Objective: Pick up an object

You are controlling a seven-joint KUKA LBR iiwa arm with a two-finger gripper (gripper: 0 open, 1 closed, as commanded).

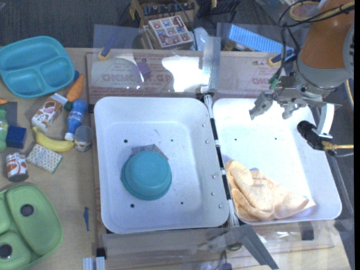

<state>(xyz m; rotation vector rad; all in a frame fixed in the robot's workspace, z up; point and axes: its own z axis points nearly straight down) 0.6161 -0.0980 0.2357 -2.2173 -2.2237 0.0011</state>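
Yellow cloth (264,194) crumpled in near corner of right bin (320,167). Blue bowl (147,175) upside down in left bin (109,122). Gripper (274,107) over far part of right bin, fingers spread, grasping nothing, well apart from cloth.

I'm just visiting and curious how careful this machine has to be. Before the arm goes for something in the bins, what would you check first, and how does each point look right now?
1. Something to pick in the right bin: ok, a yellow cloth lies at its near side.
2. Gripper free of any load: ok, open, nothing between its fingers.
3. Gripper over the cloth: not ok, it hangs over the bin's far part.
4. Teal bowl in the left bin: ok, upside down, unobstructed.
5. Cloth clear of the bin wall: not ok, it reaches the near-left corner.
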